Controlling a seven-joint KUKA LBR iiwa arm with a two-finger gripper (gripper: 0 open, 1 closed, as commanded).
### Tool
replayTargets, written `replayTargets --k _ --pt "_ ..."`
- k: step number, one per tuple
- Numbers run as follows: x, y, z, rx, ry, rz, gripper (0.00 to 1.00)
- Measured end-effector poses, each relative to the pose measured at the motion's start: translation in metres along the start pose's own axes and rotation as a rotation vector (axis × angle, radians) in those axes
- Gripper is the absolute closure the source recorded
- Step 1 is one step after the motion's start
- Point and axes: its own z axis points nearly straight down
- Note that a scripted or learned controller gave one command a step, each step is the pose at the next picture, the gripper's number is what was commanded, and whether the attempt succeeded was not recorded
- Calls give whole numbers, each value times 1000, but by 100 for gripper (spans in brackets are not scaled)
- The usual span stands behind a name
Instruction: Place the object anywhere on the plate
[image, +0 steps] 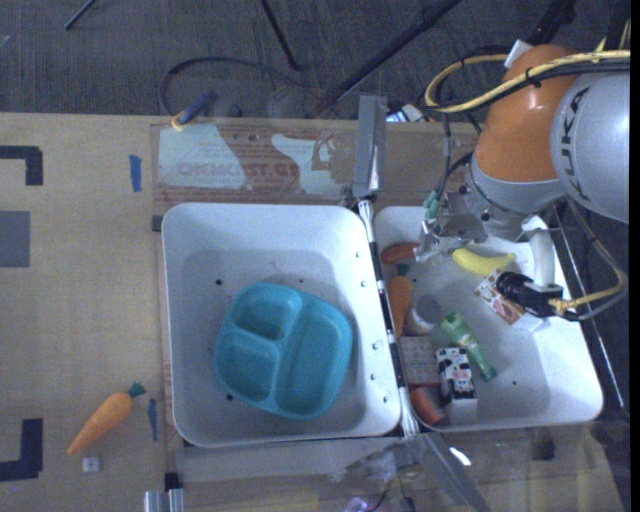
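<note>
Plate first: a teal plastic one, glossy, rounded and split into three shallow compartments, lying flat near the middle of the left bin, which is white and smooth with small dark holes along its floor. Which object is meant for it cannot be told; the candidates all lie in the right bin. A yellow banana-shaped piece sits just under the gripper, which hangs low over the bin's upper left part. Whether that pincer is spread or closed, and whether it has hold of anything, cannot be told from this slant. Beside it lie an orange toy carrot along the bin's left wall, a green bottle shape, a small boxy carton with black and white print whose writing is too small to read, and a red rounded piece at the lower left corner. A second orange carrot with a green top rests on the tan bench left of the bins. Large letters on the grey arm read roughly "KUKA", partly cut off
</note>
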Motion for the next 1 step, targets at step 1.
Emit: replayTargets --k 1 --pt "-15 6 -38 -3 0 13 100"
